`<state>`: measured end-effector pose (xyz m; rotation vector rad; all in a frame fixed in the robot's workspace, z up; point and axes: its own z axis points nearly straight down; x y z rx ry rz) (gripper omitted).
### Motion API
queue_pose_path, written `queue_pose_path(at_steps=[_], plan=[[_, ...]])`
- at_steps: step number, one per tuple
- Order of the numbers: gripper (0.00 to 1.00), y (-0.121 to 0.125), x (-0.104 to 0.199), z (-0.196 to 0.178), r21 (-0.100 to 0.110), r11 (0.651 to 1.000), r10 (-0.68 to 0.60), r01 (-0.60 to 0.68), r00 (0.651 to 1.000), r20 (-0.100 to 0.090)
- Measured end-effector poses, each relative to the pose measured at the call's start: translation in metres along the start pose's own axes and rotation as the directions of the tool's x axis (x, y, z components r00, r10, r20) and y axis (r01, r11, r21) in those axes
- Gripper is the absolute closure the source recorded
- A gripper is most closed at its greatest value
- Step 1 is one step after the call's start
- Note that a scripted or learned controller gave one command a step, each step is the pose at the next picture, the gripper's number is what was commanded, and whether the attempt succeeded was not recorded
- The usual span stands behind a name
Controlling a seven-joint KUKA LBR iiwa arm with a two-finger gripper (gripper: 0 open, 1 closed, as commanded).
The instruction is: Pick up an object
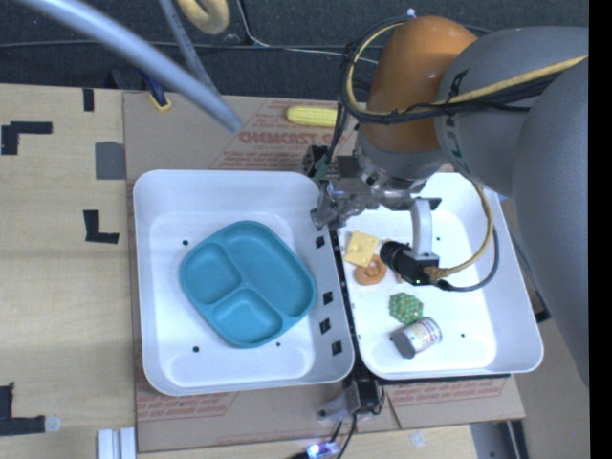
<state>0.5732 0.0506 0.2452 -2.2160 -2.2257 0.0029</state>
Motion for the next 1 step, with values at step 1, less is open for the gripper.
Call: queue_pose_path(at_steps=[1], plan=[[1.00,-0.0003,0.0441,0.0013,0.000,1.000,0.000,0.000,1.000,0.000]])
